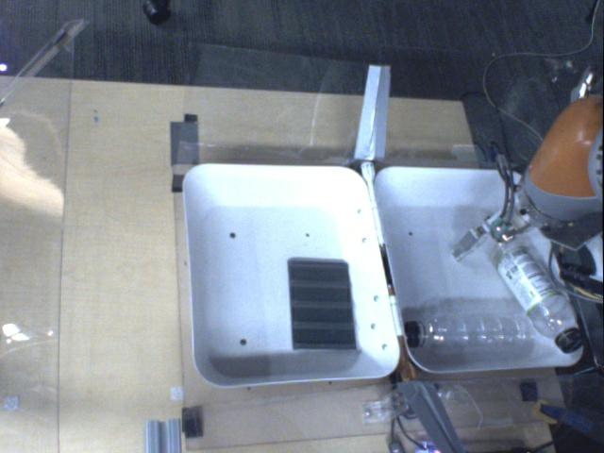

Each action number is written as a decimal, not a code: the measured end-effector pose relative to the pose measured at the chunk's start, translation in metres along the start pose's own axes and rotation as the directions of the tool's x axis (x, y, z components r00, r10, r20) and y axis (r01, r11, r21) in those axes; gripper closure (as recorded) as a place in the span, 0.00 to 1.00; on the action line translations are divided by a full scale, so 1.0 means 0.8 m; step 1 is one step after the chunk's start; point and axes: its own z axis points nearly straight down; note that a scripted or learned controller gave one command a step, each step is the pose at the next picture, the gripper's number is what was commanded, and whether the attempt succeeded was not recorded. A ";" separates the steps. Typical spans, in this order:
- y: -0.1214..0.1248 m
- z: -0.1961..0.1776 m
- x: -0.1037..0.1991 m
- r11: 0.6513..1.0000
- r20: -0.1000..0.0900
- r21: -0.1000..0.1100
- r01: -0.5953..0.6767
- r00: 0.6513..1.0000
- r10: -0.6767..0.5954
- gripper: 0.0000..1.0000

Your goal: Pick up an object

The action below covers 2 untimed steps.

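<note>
Bench (113,281): pale wood, carrying both bins.
Left bin (236,206): well away from the fingers, holding a dark ribbed rectangular block (322,303), long axis running toward the near wall.
Right bin (425,215): the arm (566,159) reaches into it from the right.
Large clear bottle (472,331): lies flat along the near wall, below the fingers and apart from them; long axis left to right, black cap toward the left bin.
Small clear bottle (528,286): lies just below and to the right of the fingers, slanted, dark cap at its far-right end.
Gripper (493,231): low over the bin floor; I cannot tell how far it is parted, and nothing sits between the tips.
Step in hand: I judge it is closing on the small bottle. Best to straddle the body across its slant, not along it, since a round bottle rolls.
</note>
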 end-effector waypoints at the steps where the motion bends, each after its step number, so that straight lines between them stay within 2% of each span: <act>1: 0.002 -0.114 -0.002 0.986 -0.001 0.001 -0.166 0.986 0.166 0.00; 2: -0.003 0.000 0.001 0.999 0.000 -0.001 -0.047 0.999 0.047 0.00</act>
